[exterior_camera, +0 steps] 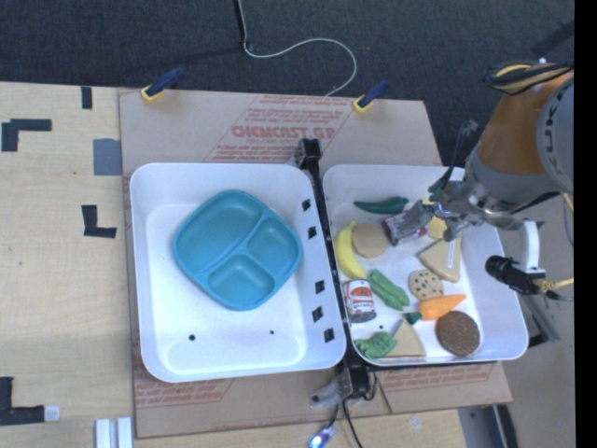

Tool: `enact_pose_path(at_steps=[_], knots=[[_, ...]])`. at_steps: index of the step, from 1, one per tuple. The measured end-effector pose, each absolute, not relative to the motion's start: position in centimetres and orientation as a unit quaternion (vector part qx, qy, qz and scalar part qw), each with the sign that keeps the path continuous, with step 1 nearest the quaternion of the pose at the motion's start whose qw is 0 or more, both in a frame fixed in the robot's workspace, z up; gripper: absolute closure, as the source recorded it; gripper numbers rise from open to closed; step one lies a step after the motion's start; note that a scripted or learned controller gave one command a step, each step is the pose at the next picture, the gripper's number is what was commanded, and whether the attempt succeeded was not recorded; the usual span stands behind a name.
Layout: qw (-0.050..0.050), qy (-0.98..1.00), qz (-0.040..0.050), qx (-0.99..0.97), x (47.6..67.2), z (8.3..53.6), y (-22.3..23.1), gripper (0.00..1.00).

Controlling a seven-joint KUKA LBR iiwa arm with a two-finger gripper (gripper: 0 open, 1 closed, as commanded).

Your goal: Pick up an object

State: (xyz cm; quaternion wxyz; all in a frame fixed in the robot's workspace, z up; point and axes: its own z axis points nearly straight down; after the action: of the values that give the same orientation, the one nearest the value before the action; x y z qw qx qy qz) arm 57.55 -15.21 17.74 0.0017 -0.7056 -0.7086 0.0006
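**Hand low over the toy food in the right bin**

The hand (438, 215) hangs over the upper part of the right bin (508, 348), reaching in from the right on the grey arm with its orange band (522, 124). Whether it is released or clenched cannot be told; its tip is a blur of dark parts. A small grey-and-dark object (408, 223) lies just at the tip, but nothing shows it gripped.

Around it lie the candidates: a green pepper (381, 204) above, a tan round slice (369, 242) and a banana (348, 252) to the left, a cheese-like wedge (442, 259) just below. Further down sit a cookie (424, 283), a carrot (438, 307), a small can (360, 301) and a brown disc (458, 332).

These look like light, stiff plastic toys, probably smooth and apt to slip. The banana or carrot seems best taken across its narrow middle; flat slices offer little edge.

The left bin (149, 250) holds a blue divided plate (238, 248). Both bins rest on cardboard on the desk (56, 278).
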Motion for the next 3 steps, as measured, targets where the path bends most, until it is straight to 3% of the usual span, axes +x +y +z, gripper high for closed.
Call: enact_pose_path(at_steps=[1,2,3], knots=[[0.002,-0.709,0.0005,-0.705,56.6,16.9,-9.2,0.00],[0.000,-0.709,-0.0005,-0.706,54.5,22.1,-5.2,0.00],[0.002,-0.708,0.0009,-0.706,54.6,22.8,-5.3,1.00]])
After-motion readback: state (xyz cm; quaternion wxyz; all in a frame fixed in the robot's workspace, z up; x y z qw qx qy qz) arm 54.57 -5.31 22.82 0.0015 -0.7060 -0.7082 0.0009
